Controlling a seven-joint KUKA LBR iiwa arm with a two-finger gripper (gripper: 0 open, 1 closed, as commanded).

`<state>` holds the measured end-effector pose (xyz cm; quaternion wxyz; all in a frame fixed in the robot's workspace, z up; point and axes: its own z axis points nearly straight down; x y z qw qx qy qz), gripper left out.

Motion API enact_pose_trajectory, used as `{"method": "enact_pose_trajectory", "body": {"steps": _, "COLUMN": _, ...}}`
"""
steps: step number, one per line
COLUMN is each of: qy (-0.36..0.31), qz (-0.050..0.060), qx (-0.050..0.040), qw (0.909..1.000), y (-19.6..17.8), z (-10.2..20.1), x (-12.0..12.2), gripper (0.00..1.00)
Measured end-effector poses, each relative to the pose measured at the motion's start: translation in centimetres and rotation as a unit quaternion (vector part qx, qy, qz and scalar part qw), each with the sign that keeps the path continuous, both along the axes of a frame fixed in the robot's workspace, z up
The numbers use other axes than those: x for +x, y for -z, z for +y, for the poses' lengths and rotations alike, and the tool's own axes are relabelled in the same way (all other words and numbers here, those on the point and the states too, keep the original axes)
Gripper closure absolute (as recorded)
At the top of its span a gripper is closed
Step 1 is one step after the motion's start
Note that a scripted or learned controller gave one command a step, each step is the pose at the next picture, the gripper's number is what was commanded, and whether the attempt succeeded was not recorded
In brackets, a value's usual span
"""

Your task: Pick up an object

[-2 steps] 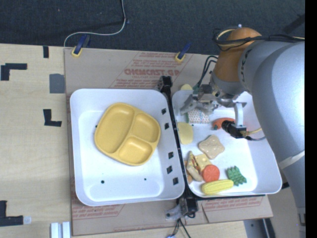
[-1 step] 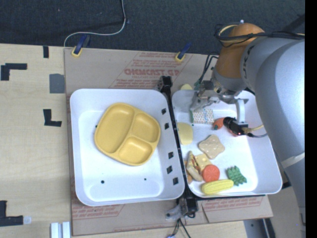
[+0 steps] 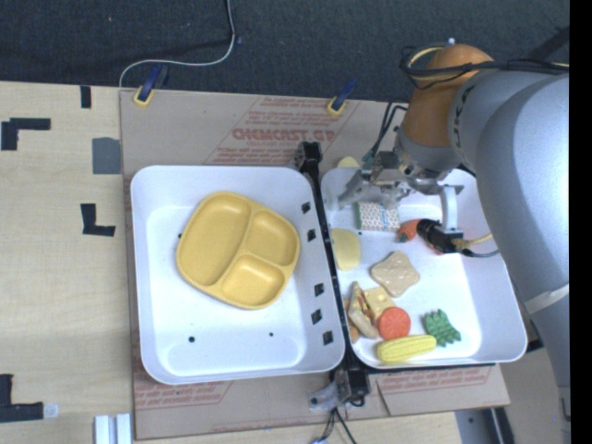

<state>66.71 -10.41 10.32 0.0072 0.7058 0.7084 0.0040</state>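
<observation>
**A:** Start at the near edge of the right bin (image 3: pixel 507 340). What's easiest to lift?

**B:** The corn cob (image 3: pixel 406 348) lies along the near wall, with a red tomato (image 3: pixel 394 321) touching it and a green leafy piece (image 3: pixel 441 326) just beside. All look like moulded plastic play food: light, stiff, smooth, likely slippery. I'd judge the cob best taken across its narrow middle.

**A:** And further in?

**B:** A tan toast slice (image 3: pixel 395 273), flat with a matt face, so it would need pinching by its edges. A pale yellow round piece (image 3: pixel 346 248) sits against the wall shared with the left bin (image 3: pixel 148 276).

**A:** The left bin?

**B:** A yellow divided tray (image 3: pixel 239 249), glossy and rigid, three shallow wells, too broad for a narrow grip except at the rim.

**A:** And the end effector (image 3: pixel 377 195)?

**B:** It is low over the right bin's far-left corner, above a small patterned packet (image 3: pixel 376 216) and near an orange carrot-like piece (image 3: pixel 408 230). How wide it stands I cannot tell, nor whether it grips anything.
</observation>
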Motion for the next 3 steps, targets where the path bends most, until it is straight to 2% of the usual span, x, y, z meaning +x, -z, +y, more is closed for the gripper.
{"method": "enact_pose_trajectory", "body": {"steps": 1, "qy": 0.0, "qz": 0.002, "qx": 0.0028, "qw": 1.0, "y": 1.2, "z": -2.4, "x": 0.6, "gripper": 0.0}}
{"method": "enact_pose_trajectory", "body": {"steps": 2, "qy": 0.0, "qz": -0.001, "qx": -0.0031, "qw": 1.0, "y": 0.9, "z": -0.1, "x": 0.6, "gripper": 0.0}}
{"method": "enact_pose_trajectory", "body": {"steps": 3, "qy": 0.001, "qz": -0.003, "qx": -0.0003, "qw": 1.0, "y": -0.2, "z": 0.0, "x": 0.8, "gripper": 1.0}}
